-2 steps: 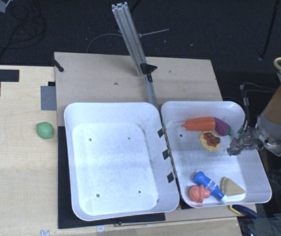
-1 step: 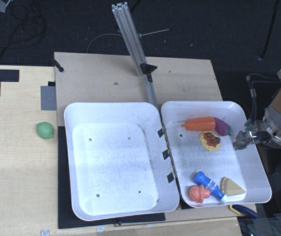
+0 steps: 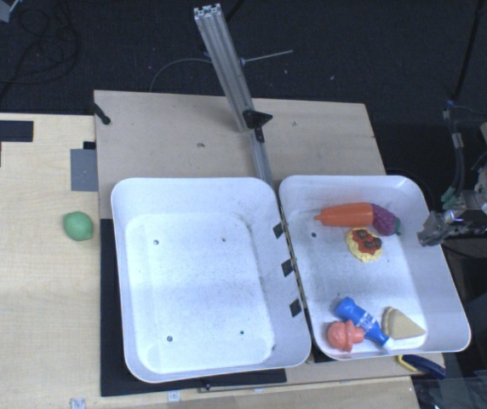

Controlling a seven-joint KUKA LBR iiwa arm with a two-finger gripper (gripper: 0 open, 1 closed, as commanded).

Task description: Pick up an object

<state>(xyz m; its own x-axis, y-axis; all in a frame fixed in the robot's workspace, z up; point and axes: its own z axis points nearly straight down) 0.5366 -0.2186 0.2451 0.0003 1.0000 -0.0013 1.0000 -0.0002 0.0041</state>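
Jaws at right bin's outer rim, grip state unclear, carrot lying well apart inside.

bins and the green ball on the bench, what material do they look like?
Bins: likely thin moulded plastic, white with a slightly glossy finish; rounded corners and a raised rim suggest it. Green ball: matte, no highlight, slightly uneven outline; maybe foam or soft rubber, hard to tell at this size.

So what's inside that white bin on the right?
The right bin holds an orange carrot-like toy touching a purple piece, a yellow-red disc, a blue toy, a salmon one and a tan wedge. Anything beneath them is hidden.
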